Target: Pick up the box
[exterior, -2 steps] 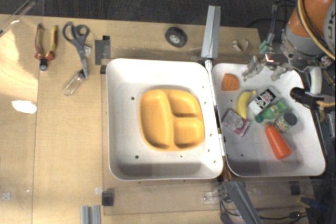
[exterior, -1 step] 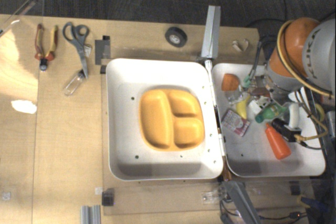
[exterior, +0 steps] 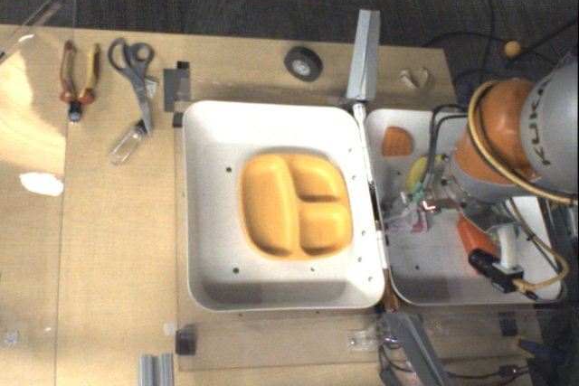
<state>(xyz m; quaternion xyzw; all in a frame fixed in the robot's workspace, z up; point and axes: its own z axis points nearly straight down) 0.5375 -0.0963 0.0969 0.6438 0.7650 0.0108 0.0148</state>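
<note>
Grey with an orange band, the arm (exterior: 507,140) rises over the right bin (exterior: 407,285), just beside the left bin (exterior: 208,267). A yellow-orange box (exterior: 294,203) with moulded compartments lies in the middle of the left bin, with nothing touching it. The pincer (exterior: 418,205) hangs just right of the left bin's right wall; whether it is apart or together cannot be told. Scissors (exterior: 136,72) lie on the desk (exterior: 90,285) up-left of the left bin.

Grey arm (exterior: 552,127) with orange band, black lettering, looping yellow and black cables.
</note>
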